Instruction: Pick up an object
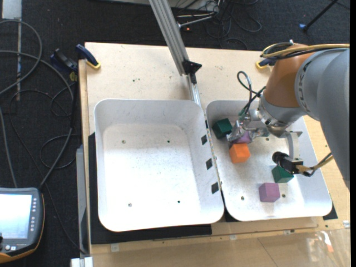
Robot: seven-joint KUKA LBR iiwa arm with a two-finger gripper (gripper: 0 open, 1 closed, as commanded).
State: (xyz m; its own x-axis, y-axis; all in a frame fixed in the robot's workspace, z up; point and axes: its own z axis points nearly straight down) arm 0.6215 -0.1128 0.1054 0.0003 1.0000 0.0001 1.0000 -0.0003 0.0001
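While the arm (311, 82) reached in from the right, it hung low over the right bin (311, 204), and the room there was tight: its grey body and orange band covered the bin's upper right corner and far rim. The left bin (111, 115) lay wide open, its white floor bare but for dark specks. Between the two bins the rims met, with small black tabs along the seam.

Down in the right bin, the gripper (242, 136) sat right above an orange cube (240, 153), so close they looked to touch, but I could not tell whether that cube was between its fingers, or how they stood. A dark green block (222, 128) rested just beside the gripper, near the bin's left wall. Lower down, a purple cube (269, 192) sat well apart from the others toward the near rim. Another green block (282, 175) lay near it, partly under a black fitting (283, 161) with a yellow cable.

Around the bench, a slanted metal rail (169, 29) ran down to the bins' far seam and crowded that edge. Blue-and-yellow clamps (86, 55) gripped the bench's far left corner. A handheld pendant (19, 221) lay on the floor at lower left, among black cables.
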